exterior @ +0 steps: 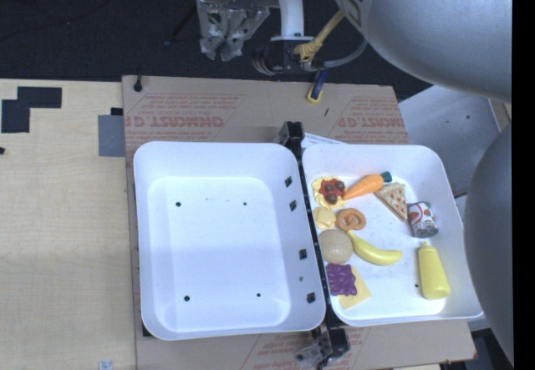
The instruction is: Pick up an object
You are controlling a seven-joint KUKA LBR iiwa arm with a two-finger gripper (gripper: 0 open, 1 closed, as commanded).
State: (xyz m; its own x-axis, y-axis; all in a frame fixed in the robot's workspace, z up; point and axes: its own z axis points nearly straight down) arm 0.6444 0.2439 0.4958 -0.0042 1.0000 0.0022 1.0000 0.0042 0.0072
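Objects for picking all lie in the right bin (447, 185), in the lower right of the frame; the left bin (155, 168) sits just beside it in the centre. Largest among them is the yellow bottle (433, 271) near the bin's right wall: it looks like light, stiff plastic, smooth and probably slippery, best taken across its narrow body. Next, the banana (375, 251) lies near the middle, curved and glossy; a pinch across its thickest part seems safest, since the ends would likely slide out. The carrot (364, 185) at the upper part tapers, so the fat orange end is the better hold. The round bun (336, 245) by the divider looks wide for two fingers and may roll. The purple grapes (340, 278) below it sit on a flat yellow slice, bumpy and likely grippy. The small can (421, 219), tilted by the right side, is stiff and round, and could squirt free.

The gripper (224, 36) hangs at the top of the frame, well apart from both bins; whether its fingers are spread or pressed together I cannot tell.
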